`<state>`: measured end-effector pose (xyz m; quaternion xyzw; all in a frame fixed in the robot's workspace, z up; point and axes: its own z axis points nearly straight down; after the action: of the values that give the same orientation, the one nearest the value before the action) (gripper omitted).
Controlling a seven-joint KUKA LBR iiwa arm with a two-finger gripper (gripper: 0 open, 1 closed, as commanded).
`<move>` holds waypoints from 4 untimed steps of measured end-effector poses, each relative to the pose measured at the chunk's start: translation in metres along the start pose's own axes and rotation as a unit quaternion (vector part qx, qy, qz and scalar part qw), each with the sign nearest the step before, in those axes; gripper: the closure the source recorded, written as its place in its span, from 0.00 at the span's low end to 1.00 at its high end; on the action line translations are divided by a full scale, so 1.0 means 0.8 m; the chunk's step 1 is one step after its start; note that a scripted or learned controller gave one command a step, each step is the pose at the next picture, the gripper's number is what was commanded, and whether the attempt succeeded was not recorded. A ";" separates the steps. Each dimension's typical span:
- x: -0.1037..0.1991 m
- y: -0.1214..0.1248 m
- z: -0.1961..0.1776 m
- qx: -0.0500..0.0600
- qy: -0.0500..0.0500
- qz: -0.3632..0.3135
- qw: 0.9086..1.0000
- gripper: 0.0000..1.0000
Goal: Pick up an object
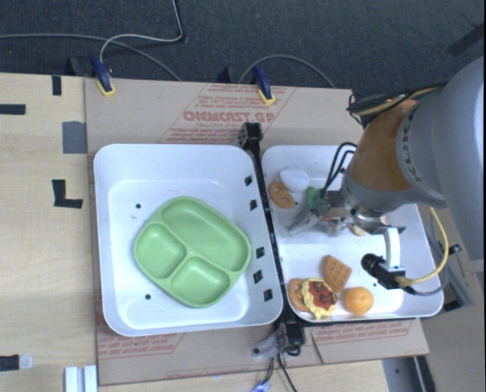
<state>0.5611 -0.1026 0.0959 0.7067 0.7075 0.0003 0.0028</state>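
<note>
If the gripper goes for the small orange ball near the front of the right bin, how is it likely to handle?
The orange ball looks round and smooth, so it may roll if nudged and could slip from a two-finger pinch. It lies close to the right bin front wall, which might stop its rolling.

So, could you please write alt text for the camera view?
A grey robot arm reaches its gripper into the right white bin, among toy foods including an orange and a waffle. The left bin holds a green divided plate.
</note>
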 end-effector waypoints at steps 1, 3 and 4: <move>-0.013 -0.078 0.012 0.000 0.001 0.000 1.000 0.00; -0.014 -0.077 -0.001 0.000 0.001 0.001 1.000 0.00; -0.030 -0.013 0.012 0.001 0.002 0.000 1.000 0.00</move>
<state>0.5511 -0.1269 0.0863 0.7069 0.7073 0.0006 0.0010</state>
